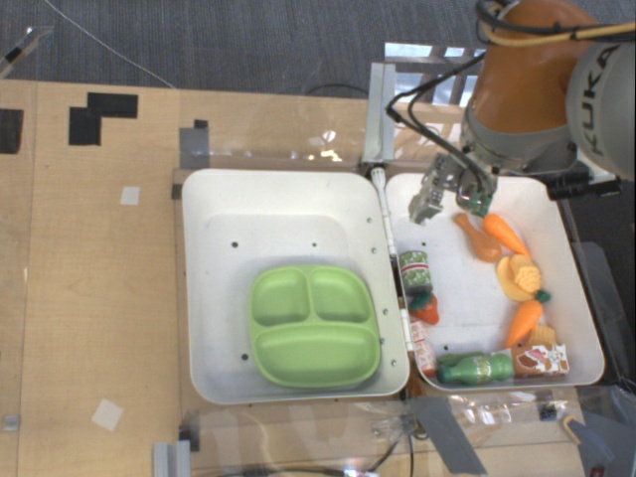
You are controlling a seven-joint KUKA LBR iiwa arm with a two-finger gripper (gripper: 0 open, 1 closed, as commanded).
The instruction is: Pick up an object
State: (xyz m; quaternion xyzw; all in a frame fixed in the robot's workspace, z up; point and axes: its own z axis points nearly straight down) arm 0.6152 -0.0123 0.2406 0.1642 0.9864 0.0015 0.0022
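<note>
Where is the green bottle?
The green bottle lies on its side at the near edge of the right bin, just left of a small carton.

A grey arm (542,78) with an orange band is reaching in from the right, its hand (447,192) hanging over the back of the right bin (586,351). In that bin are lying a carrot (504,234), a drumstick (479,238), a yellow toy (521,277), a second carrot (524,321), a green bottle (475,368), a small carton (543,359), a can (413,269) and a strawberry (425,308). A green plate (314,324) is sitting in the left bin (214,266) on the desk (89,296).
</note>
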